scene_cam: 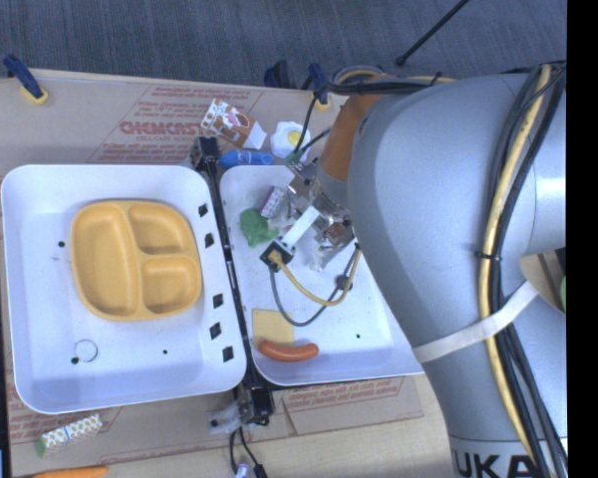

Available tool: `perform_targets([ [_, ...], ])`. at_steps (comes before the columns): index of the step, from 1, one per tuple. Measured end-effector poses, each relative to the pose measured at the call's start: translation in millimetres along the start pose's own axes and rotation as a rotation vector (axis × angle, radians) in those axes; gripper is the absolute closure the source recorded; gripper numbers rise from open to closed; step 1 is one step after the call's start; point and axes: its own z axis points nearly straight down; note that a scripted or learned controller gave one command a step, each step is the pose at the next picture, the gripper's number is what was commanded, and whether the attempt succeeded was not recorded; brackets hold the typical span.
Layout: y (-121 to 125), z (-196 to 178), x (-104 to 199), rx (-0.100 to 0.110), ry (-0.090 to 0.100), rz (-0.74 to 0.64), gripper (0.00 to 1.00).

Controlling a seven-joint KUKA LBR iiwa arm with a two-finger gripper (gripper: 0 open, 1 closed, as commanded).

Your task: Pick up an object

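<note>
Grey arm [448, 217] w/ orange band reached in from the right, over the right bin [379, 352]. Gripper [304, 222] sat low in that bin's upper part, wrapped in cables; couldn't tell if it was released or clenched, too cluttered. Green object [254, 227] lay just left of the gripper, near the bin's left wall. Yellow flat piece [272, 324] and red-orange sausage [288, 351] lay toward the bin's near edge, touching or nearly so, well apart from the gripper. Left bin [30, 267] held a yellow divided tray [135, 259]. Small packets [227, 120] sat on cardboard beyond the bins.
</note>
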Motion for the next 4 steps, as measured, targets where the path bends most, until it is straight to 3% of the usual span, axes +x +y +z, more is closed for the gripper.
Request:
perform_targets([
  [1, 0, -44, 16, 0.000, 0.001, 0.030, 0.00],
  [2, -42, -22, -65, 0.001, -0.002, -0.073, 0.00],
  [3, -3, -13, -15, 0.000, 0.000, -0.004, 0.00],
  [4, 10, -21, 25, 0.001, 0.000, 0.106, 0.00],
])
